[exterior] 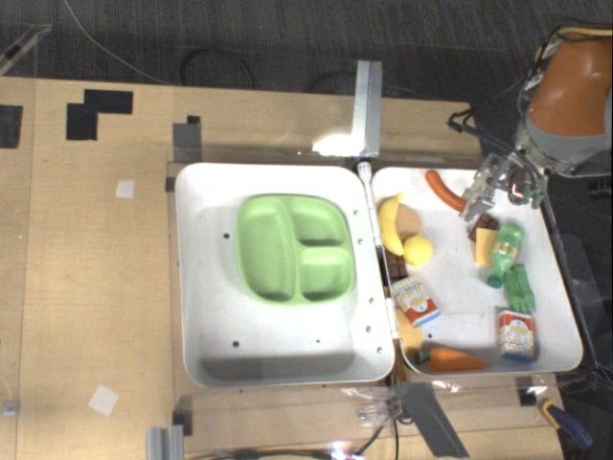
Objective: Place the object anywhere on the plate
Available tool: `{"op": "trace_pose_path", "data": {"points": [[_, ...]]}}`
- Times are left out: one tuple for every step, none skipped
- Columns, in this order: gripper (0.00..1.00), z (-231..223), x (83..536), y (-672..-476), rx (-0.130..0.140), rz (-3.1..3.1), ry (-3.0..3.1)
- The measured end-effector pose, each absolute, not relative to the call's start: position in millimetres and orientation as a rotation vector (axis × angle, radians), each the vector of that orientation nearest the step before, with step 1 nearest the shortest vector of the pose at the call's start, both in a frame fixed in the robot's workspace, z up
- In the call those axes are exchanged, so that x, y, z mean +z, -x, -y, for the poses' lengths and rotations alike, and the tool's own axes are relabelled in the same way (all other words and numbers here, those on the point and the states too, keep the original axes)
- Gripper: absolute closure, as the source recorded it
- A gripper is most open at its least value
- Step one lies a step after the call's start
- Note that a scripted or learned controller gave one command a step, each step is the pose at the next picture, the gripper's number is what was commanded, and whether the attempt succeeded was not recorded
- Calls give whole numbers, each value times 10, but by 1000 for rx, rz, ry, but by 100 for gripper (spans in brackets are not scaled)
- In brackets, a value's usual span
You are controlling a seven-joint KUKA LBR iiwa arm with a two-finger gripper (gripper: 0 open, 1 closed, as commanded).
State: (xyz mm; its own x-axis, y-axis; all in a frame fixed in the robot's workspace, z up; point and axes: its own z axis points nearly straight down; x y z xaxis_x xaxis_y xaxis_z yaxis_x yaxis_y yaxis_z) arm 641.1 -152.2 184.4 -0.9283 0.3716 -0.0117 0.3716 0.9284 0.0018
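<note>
Gripper (pixel 476 202) hangs over the far right of the right bin (pixel 565 338), beside a sausage (pixel 442 188); its state I cannot tell. Left bin (pixel 196 286) holds the green plate (pixel 292 247). Right bin's toys: banana (pixel 388 224), green bottle (pixel 505 252), carrot (pixel 456 359), lemon (pixel 418 249).

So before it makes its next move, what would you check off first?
1. Green plate sits flat in the left bin: ok.
2. Plate compartments free of items: ok.
3. Tool is over the right bin, near the sausage: ok.
4. Item held in the tool: cannot tell.
5. Toys lie apart enough for a clean pick: not ok, the banana and lemon touch.
</note>
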Motion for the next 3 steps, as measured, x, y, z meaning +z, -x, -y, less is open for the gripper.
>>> {"op": "trace_pose_path", "data": {"points": [[100, 1081, 1558, -6283, 2, -3125, -208], [0, 1085, 1562, -6284, 1, -3124, -209], [100, 1074, 1698, -6315, 1, -3113, -206]]}}
